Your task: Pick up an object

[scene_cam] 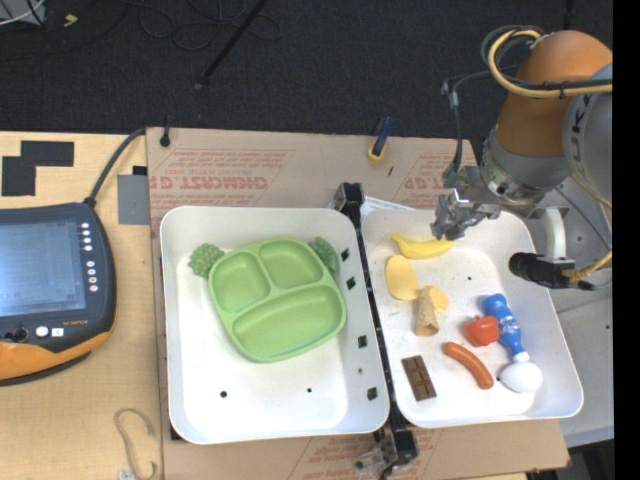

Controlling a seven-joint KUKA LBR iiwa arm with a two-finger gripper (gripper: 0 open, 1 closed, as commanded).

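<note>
Gripper [449, 225] low over the far edge of the right bin [555, 268], opening impossible to tell, fingertips at or just above the right end of the banana [421, 247]. Banana flat along that far edge, just beyond a yellow piece [401, 278].

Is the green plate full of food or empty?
Empty. The green plate lies flat in the left bin, and all three of its sections show bare green.
</note>
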